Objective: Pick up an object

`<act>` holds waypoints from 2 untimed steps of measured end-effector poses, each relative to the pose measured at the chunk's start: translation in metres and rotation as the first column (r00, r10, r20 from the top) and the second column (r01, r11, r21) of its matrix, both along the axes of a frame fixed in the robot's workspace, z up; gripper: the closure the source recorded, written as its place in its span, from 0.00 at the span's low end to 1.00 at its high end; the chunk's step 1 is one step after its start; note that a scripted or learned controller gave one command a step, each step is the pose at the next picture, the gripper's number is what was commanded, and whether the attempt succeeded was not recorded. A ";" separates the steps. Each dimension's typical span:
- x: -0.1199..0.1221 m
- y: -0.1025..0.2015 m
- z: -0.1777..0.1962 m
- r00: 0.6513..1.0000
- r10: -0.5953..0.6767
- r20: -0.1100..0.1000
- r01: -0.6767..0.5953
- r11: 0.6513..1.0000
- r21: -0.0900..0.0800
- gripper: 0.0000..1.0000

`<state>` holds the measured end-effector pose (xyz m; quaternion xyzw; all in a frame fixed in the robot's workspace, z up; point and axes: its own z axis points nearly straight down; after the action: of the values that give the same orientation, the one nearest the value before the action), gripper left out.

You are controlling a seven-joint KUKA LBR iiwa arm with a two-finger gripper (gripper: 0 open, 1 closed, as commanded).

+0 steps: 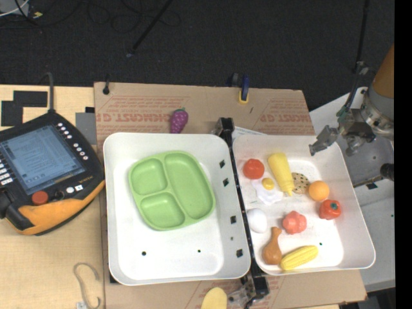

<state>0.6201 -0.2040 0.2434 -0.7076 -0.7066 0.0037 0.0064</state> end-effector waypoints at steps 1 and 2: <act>0.002 0.000 0.008 1.000 0.002 0.013 -0.002 1.000 -0.003 0.00; -0.002 0.008 -0.054 1.000 0.002 0.007 -0.002 1.000 -0.002 0.00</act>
<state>0.6183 -0.1957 0.1896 -0.7068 -0.7074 0.0016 0.0032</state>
